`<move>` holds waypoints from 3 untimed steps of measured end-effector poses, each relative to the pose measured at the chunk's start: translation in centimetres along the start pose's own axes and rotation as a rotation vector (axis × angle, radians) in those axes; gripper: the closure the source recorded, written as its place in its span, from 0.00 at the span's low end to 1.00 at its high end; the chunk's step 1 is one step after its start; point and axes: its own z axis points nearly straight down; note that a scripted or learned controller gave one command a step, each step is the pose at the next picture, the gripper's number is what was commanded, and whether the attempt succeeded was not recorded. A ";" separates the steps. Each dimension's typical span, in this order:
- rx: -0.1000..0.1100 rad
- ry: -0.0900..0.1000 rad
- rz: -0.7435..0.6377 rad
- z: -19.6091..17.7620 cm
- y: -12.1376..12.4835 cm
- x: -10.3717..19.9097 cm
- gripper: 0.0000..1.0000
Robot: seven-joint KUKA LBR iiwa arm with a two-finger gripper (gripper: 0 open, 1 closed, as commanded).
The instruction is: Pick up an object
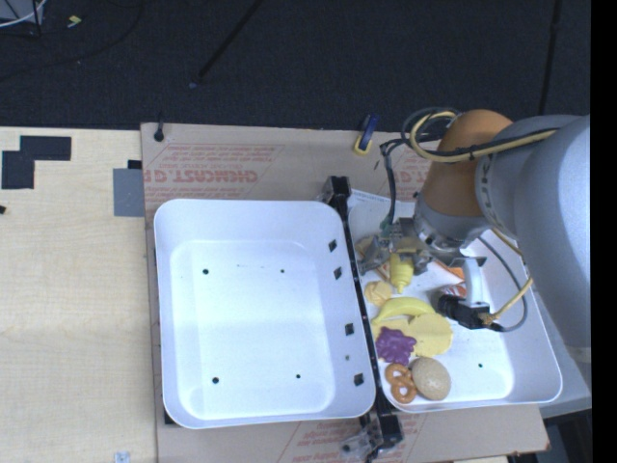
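Gripper (403, 255) low over the far left corner of the right bin (521, 389), hidden from above by the wrist and its orange band (463, 162). Open or closed: cannot tell. Nothing seen held.

Just beneath, touching or nearly so, a small yellow piece (400, 276), probably the target. Packed close around it: a pale lump (377, 292) to the left, a banana (405, 308) just nearer, an orange stick (453, 273) to the right. Nearer again, crowded toward the left wall: a purple cluster (393, 343), a yellow wedge (432, 334), a tan egg shape (431, 378), a pretzel (400, 385). Left bin (174, 258) alongside, with a black divider (349, 258) between.

To do the step well:
- Centre over the yellow piece alone and come straight down.
- Close only with both sides clear of the banana and the pale lump.
- Lift slowly and vertically.
- Watch for a neighbour dragged along, or for the piece squirting out sideways.
- Keep off the bin wall and the divider.

Yellow piece: small, bright and blocky, seemingly upright, smooth like plastic toy food. Top partly hidden under the gripper, so exact shape unclear. Probably light and rigid, perhaps slippery.
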 end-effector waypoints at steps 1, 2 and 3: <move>0.002 0.001 0.001 0.1 -4.5 -1.0 0.00; 0.002 0.003 0.000 0.1 -9.4 -0.3 0.00; -0.001 0.002 0.006 -0.9 -9.2 -0.4 1.00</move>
